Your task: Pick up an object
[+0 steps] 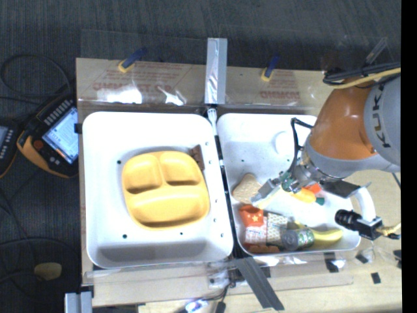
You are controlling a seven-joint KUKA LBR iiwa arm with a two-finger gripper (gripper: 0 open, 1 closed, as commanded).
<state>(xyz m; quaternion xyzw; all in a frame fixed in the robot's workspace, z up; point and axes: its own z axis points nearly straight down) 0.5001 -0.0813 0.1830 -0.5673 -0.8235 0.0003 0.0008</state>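
Lying off the bench at nine o'clock, on dark carpet: an orange-and-black handheld control pendant with a lit blue screen [57,137], cables looping around it. Next, on the bench's left half, a shallow white plastic bin [98,194] holding a yellow three-compartment plastic tray [165,188] at its centre, with a small brown scrap [196,154] touching the tray at one o'clock. Across the back at twelve o'clock, clear plastic sheeting with faint reddish printing, too blurred to read, pinned by two blue-and-yellow clips [132,59].

Right of the central divider, a second shallow white bin [260,135]. In its lower half, a clutter of things: a tan, round-cornered sponge-like block [246,187] at nine o'clock of the clutter; below it a red-and-white patterned packet [255,219]; then a dark, squat jar-like item [296,238] and a yellow banana [326,235] at five o'clock, touching one another along the front wall.

Reaching in from three o'clock, the grey arm with orange band [342,132], partly lettered "KU". Gripper [290,182] low over the clutter, just beside the tan block, crowded by green, orange and yellow bits [311,193]. Fingers' spread: cannot tell; nothing visibly held.
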